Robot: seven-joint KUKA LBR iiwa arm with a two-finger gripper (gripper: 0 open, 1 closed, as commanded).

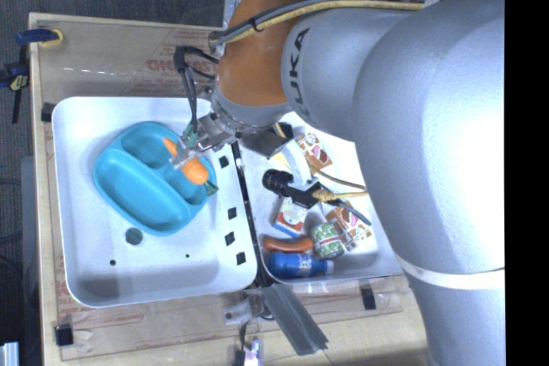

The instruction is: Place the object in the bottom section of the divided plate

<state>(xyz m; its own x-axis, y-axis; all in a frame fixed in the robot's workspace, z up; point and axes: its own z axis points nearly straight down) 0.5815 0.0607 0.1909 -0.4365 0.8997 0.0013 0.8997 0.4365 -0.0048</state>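
Gripper (190, 157): low over the right end of the blue divided plate (137, 184), in the left bin (154, 266). You cannot tell from this slant whether it is apart or clamped; the wrist body covers the tips.

Orange object (196, 173): right at the gripper's tip, over the plate's right rim, on the side nearest the wall between the bins. You cannot tell whether it is held or already resting on the plate. Likely reason for the spot: a release point over the plate. It looks closer to the plate's right corner than to the large lower section, so treat the placement as unconfirmed.

Arm pose: reaches in from the right, across the right bin (343, 152), with the orange band (257, 56) above the wrist and the wrist pitched down and left toward the plate.

Further out: a small dark disc (133, 237) lies on the left bin's floor, apart from the plate. The right bin holds a red sausage-shaped piece (290, 243), a blue bottle (300, 266) and printed packets (339, 227), all well clear of the gripper.
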